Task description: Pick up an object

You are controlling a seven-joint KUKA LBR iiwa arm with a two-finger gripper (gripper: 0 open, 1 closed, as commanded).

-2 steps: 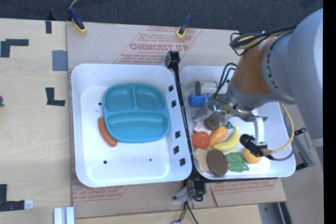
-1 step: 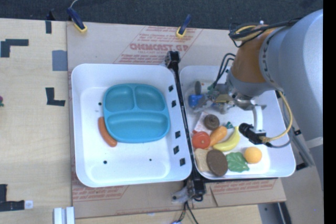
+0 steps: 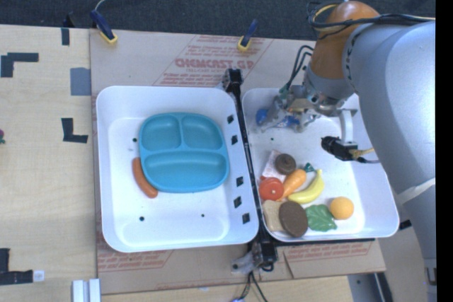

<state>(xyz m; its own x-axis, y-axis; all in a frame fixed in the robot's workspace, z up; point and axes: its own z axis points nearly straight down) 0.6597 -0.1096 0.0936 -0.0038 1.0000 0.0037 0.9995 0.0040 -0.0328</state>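
Note:
My gripper hangs over the upper part of the right bin, below the orange band of the arm. Toy food lies in that bin's lower half: a brown round piece, a carrot, a tomato, a banana, an orange, a brown oval patty and a green leafy piece. The gripper is well above and apart from this cluster, with nothing seen between its fingers.
The left bin holds a blue divided plate with an orange-brown sausage at its left edge. A black clip divider runs between the bins. The grey arm covers the right side. Yellow clamps sit on the cardboard behind.

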